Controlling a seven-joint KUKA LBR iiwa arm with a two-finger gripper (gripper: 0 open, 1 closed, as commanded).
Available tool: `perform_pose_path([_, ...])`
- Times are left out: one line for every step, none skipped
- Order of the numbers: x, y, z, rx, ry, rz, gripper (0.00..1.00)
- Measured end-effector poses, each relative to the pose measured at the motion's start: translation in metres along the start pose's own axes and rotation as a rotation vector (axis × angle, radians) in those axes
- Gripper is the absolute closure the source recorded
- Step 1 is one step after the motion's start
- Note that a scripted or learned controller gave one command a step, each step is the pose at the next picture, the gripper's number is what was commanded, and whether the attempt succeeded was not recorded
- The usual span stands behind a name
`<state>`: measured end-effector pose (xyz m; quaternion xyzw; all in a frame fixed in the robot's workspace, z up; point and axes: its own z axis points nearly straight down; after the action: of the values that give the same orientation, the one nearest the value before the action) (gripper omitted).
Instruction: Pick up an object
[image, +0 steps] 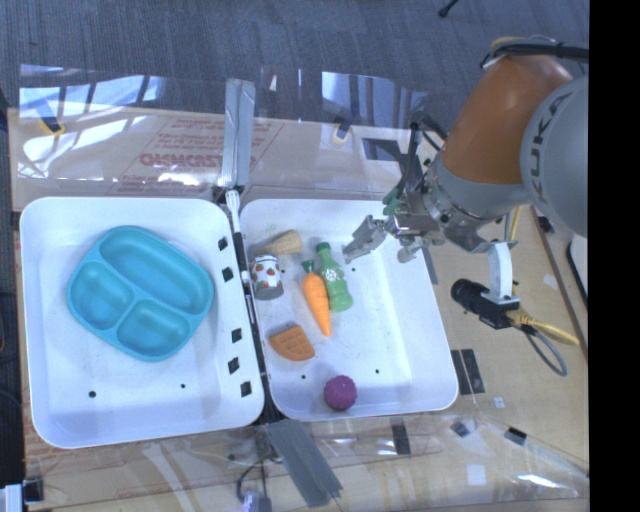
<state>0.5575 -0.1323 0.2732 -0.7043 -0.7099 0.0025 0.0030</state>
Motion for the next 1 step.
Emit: perform_pose_path([-0.0352,0.0022,0.1518,0.0,0.001,-0.015,0.0])
